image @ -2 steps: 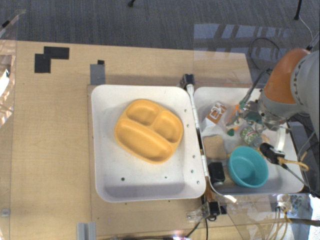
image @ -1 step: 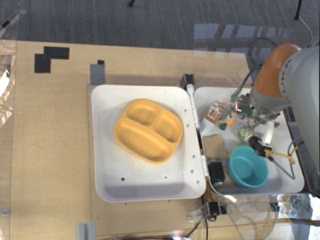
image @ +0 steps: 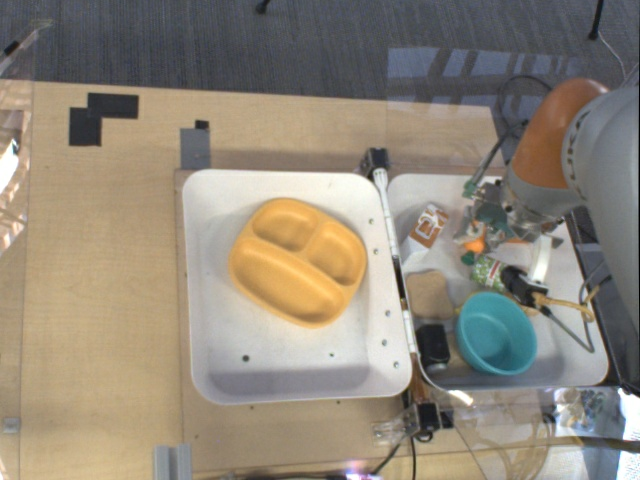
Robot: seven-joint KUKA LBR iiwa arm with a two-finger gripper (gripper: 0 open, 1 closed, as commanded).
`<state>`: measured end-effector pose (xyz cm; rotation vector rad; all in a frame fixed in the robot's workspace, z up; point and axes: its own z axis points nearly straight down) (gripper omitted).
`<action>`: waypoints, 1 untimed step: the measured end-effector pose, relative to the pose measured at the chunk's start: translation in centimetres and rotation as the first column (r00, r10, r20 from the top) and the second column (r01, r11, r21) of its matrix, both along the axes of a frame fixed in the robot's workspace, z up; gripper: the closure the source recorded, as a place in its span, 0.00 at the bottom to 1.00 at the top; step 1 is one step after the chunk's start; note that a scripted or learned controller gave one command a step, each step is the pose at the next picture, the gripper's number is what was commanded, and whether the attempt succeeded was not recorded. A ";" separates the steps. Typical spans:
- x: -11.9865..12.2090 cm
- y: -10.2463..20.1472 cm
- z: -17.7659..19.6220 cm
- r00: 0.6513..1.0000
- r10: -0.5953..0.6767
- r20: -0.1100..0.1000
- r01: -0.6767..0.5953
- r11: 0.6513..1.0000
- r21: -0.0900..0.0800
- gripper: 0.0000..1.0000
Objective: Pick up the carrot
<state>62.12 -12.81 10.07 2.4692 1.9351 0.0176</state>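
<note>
A small orange carrot (image: 476, 243) with a green end lies in the right bin (image: 590, 368), near its middle. My gripper (image: 488, 220) hangs just above and slightly behind the carrot, at the end of the grey arm with the orange band. The gripper's body hides part of the carrot. I see nothing lifted clear of the bin floor.
A teal bowl (image: 496, 334) sits at the right bin's near side, a tan slice (image: 428, 293) and a black block (image: 433, 344) to its left. A small printed carton (image: 428, 225) lies behind those. The left bin (image: 215, 368) holds a yellow divided plate (image: 298, 260).
</note>
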 end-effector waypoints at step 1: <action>0.2 0.1 1.2 1.000 0.007 0.004 -0.007 1.000 0.000 1.00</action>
